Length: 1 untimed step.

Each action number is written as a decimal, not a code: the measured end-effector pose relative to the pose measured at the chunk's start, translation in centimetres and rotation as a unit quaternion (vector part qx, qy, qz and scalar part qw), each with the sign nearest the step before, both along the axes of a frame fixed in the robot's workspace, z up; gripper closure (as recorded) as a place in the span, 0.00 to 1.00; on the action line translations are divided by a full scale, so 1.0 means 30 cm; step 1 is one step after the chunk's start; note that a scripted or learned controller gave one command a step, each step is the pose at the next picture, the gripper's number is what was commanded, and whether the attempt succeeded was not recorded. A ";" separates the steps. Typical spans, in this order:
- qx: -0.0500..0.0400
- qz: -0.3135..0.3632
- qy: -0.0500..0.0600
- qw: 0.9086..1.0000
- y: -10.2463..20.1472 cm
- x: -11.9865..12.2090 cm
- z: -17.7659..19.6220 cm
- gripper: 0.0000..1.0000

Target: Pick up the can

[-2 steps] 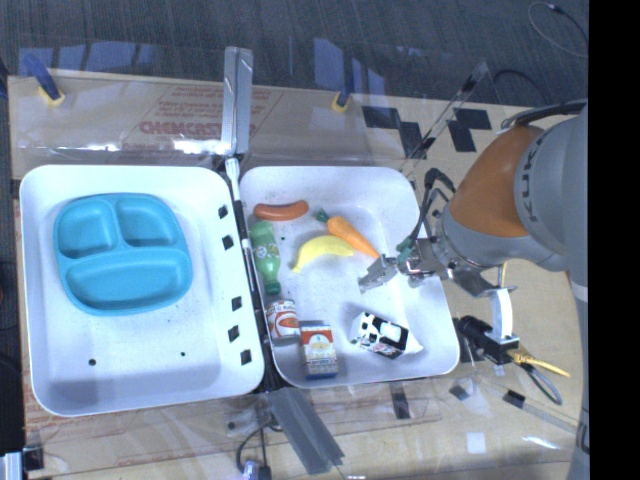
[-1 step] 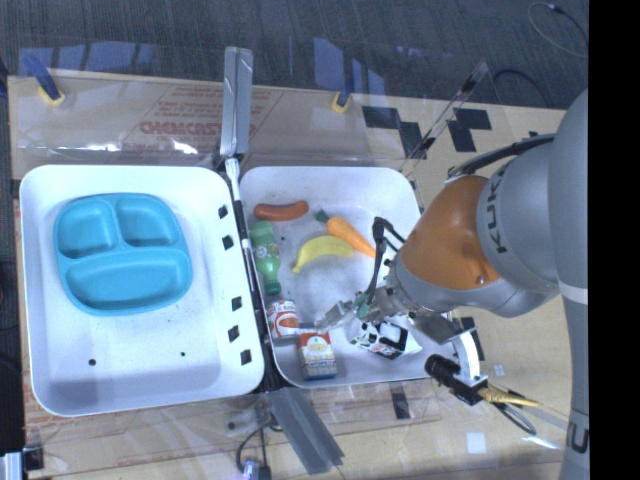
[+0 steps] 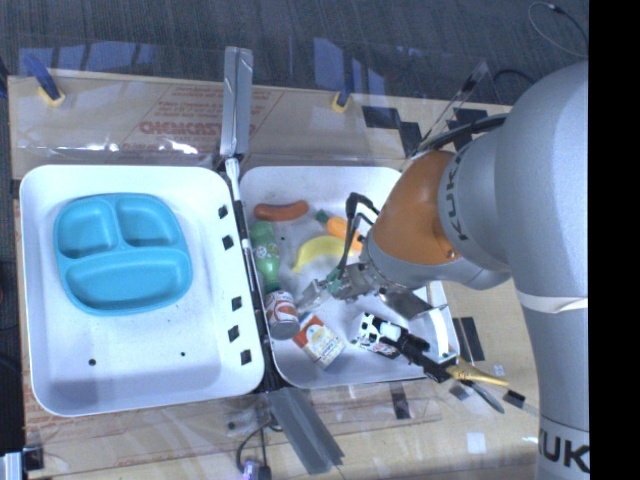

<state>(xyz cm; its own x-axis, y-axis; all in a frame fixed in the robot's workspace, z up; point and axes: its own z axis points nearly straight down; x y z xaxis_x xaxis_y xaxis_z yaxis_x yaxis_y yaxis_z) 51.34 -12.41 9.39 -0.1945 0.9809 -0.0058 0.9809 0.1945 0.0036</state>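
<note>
Towering at frame right: my arm (image 3: 520, 198), grey, orange band, reaching into the right bin (image 3: 300, 373). Gripper (image 3: 335, 286): centre frame, above the clutter; its opening I cannot tell, nothing visibly held. Can (image 3: 282, 313): lower-left of that bin, by the wall, apparently lying with long axis up-frame. Step: approach. Next: shift left, descend, straddle it.

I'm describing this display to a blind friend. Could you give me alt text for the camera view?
A grey and orange robot arm reaches from the right over the right white bin, its gripper low near a small can among toy foods: a sausage, a banana and a small carton. The left white bin holds a blue divided plate.
</note>
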 end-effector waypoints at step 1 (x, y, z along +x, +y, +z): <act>0.003 -0.039 0.004 0.999 -0.234 -0.124 -0.009 0.00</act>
